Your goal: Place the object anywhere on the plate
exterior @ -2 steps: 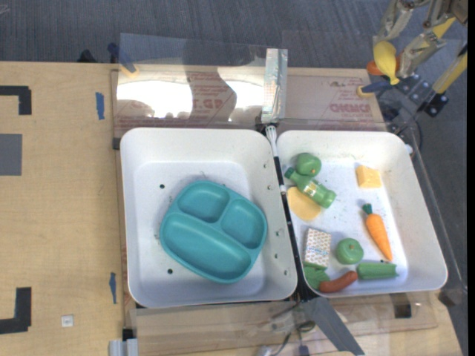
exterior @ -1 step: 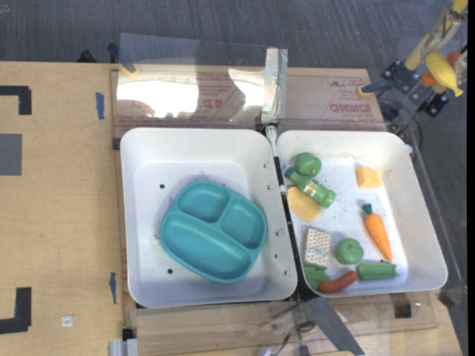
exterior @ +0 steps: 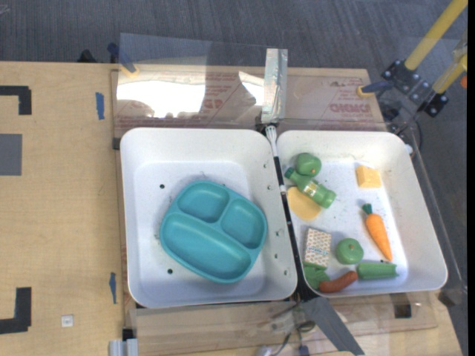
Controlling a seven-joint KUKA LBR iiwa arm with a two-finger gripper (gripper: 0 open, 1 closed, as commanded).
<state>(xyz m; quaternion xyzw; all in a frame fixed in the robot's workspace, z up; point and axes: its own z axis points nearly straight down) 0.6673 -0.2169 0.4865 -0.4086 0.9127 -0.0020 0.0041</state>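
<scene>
Your teal plate [exterior: 214, 231] fills the left bin [exterior: 141, 154]; toys crowd the right bin [exterior: 401, 154], red one [exterior: 338, 282] half-hidden

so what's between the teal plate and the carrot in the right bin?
In the camera view, between the teal plate and the carrot lie the bins' adjoining walls, then the yellow piece, with the green bottle just above the line.

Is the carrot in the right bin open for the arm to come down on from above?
Probably yes: the carrot lies flat with bare floor around it, apart from the green cylinder below its tip.
</scene>
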